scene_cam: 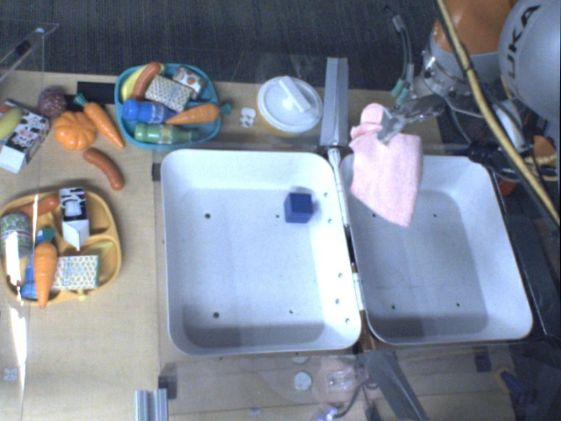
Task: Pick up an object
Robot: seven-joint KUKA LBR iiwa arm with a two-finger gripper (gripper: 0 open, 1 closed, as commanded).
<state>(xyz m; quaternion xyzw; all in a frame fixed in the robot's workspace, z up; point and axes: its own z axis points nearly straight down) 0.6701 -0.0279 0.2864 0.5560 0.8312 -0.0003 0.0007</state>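
**Pink cloth hanging from the claw over the right bin**

The gripper (392,126) stands at the far left corner of the right bin (491,314), its fingers pinched on the top corner of a pink cloth (390,178). The cloth hangs straight below the claw, its long axis running downward, its lower edge draping over the bin's far left part, close to the ridge between the two bins. The grasp looks made; the coming move is judged to be a lift or carry, and it turns on the cloth staying pinched at that one corner.

A blue block (299,206) lies apart in the left bin (219,323), to the left of the cloth. Beyond the bins stand a white lidded bowl (289,105) and a blue dish of toy food (168,105); neither lies in the way.
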